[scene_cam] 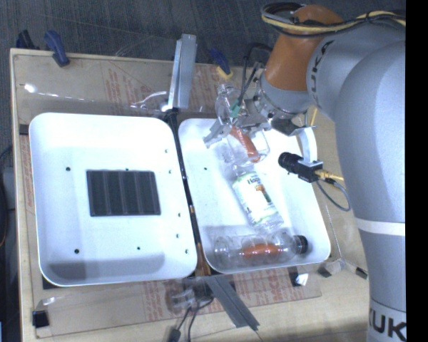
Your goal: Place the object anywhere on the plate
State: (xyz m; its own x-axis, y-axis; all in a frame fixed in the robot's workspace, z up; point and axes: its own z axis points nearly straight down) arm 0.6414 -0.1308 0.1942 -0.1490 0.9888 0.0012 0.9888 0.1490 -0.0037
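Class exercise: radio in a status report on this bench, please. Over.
Hand low over right bin's far end, at upper bottle's neck. Second bottle lies along near wall. Dark plate in left bin bare.

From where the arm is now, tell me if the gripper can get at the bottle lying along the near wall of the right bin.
Probably yes. The bottle lies uncovered from above, and the gripper hangs over the same bin.
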